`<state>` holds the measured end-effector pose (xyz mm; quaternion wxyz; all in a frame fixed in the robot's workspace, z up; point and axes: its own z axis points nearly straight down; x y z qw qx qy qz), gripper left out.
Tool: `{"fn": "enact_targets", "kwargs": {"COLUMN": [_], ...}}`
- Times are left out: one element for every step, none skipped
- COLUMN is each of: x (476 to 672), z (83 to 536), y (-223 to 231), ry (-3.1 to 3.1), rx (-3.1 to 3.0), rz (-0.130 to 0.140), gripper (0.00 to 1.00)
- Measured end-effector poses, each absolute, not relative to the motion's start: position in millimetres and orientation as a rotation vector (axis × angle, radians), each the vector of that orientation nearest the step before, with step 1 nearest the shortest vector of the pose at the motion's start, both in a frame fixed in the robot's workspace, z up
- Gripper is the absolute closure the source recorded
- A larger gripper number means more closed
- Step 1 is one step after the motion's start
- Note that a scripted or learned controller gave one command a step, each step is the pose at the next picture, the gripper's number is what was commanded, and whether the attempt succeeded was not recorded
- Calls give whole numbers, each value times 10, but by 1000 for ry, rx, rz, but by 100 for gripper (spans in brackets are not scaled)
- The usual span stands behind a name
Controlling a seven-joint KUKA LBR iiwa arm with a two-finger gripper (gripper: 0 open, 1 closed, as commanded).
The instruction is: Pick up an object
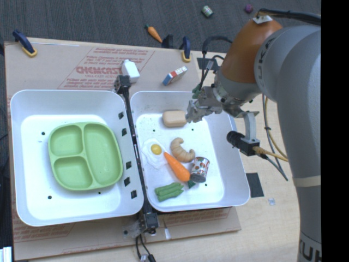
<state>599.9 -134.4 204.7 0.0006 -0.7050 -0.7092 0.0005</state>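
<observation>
The right bin [232,187] holds a tan bread loaf [174,119] at its far edge, a fried egg [155,149], a croissant [182,150], a carrot [178,167], a small can [199,168] and a green pea pod [169,190]. My gripper [194,113] hangs over the bin's far right part, just right of the bread loaf. Nothing shows between its fingers. The wrist above hides most of the fingers.
The left bin [27,192] holds a green divided plate [84,155]. On the cardboard behind the bins lie a small red, white and blue box [174,76] and a white clip [130,70]. Blue clamps [25,42] grip the board's far edge.
</observation>
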Motion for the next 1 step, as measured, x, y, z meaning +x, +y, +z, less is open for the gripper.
{"fn": "enact_targets", "kwargs": {"x": [6564], "z": [1607], "y": [-1654], "ry": [-2228], "rx": [-2214], "rz": [2], "gripper": [100]}}
